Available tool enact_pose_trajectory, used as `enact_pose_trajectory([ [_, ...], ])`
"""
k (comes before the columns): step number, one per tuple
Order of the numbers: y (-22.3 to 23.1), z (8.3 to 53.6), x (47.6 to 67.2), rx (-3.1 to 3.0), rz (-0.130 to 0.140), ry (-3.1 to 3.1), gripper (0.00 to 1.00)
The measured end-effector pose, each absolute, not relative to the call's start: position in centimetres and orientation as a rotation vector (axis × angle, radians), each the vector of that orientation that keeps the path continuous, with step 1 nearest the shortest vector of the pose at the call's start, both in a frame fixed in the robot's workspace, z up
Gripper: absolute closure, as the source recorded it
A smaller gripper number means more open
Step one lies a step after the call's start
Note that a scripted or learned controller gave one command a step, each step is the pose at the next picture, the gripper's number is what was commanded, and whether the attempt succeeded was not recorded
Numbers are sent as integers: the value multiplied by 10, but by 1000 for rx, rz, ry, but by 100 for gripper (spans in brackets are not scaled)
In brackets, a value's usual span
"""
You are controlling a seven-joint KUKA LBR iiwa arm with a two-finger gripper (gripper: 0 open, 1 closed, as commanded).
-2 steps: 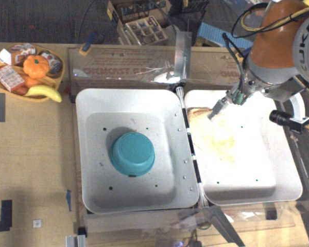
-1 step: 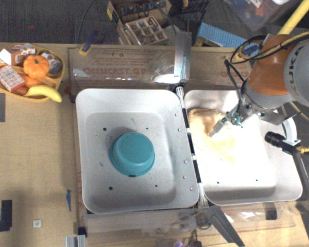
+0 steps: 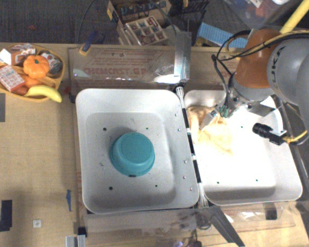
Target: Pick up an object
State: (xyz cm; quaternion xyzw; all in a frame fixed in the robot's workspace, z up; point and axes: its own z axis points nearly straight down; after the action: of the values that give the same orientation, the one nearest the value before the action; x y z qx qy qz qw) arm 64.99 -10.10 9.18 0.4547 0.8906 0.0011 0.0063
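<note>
I'm hovering my gripper [image 3: 220, 112] over the pale cloth [image 3: 212, 133] bunched in the right bin [image 3: 257, 189] — grip state unreadable from here — and limp fabric could slip free.

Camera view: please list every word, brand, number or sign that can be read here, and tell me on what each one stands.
"KUKA", partly seen, reading vertically on the grey robot arm.
Reddish print on the clear plastic sheet behind the left bin: blurred, not readable.
Labels on the small packets in the fruit bowl: too small to read.
Print on the cardboard boxes beyond the bench: too small to read.
</note>
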Motion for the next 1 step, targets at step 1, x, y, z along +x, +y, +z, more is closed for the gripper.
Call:
enact_pose_trajectory([
  [1, -100, 104, 652, 1417, 9, 2784, 100],
])
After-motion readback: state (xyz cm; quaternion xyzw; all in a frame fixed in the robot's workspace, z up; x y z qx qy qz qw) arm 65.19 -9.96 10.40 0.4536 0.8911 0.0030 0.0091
